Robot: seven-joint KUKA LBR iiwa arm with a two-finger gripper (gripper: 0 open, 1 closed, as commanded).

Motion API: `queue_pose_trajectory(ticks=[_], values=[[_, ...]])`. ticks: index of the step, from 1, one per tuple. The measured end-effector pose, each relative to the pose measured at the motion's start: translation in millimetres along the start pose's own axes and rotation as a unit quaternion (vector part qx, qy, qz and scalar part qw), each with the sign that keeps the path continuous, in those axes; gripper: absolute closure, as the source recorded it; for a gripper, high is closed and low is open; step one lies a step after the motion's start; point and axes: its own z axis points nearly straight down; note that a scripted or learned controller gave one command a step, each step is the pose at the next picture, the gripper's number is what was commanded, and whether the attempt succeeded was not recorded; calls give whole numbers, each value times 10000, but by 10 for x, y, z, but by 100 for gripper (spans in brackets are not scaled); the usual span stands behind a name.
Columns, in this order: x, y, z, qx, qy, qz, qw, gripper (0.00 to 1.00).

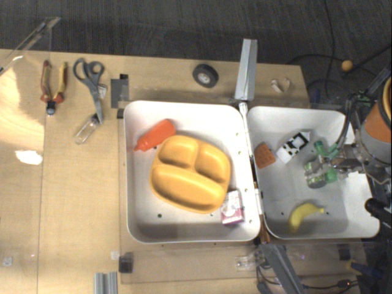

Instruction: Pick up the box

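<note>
The claw (320,169) hangs low in the right bin (343,120), green-tinted and partly see-through. I cannot tell how it is set, and nothing can be seen gripped in it.

The box (233,208) is the small pink-and-white carton in the left bin (184,109), well to the claw's left and a little nearer the camera, across the wall the two bins share. It lies in that bin's near right corner, touching or just beside the yellow tray (191,173) on its far side and close to the bin wall on its claw side.

It looks like light cardboard: stiff enough to pinch, but it would likely dent under a hard squeeze, and its printed faces may be slick. The corner is cramped, so I judge the best hold is from above across its narrower width, the tips going into whatever gaps the tray and wall leave.

Beside the claw lie a black-and-white cube (294,144), a brown piece (264,156) and a banana (304,214). An orange bottle (154,135) lies beyond the tray.
</note>
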Motion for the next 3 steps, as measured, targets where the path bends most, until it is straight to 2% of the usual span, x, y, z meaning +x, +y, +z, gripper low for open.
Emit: queue_pose_trajectory(ticks=[1,2,3], values=[[67,612,1025,-56,-14,-750,9972,0],[546,1001,1027,-49,-3,-778,9970,0],[366,1494,1035,367,146,-645,9971,0]])
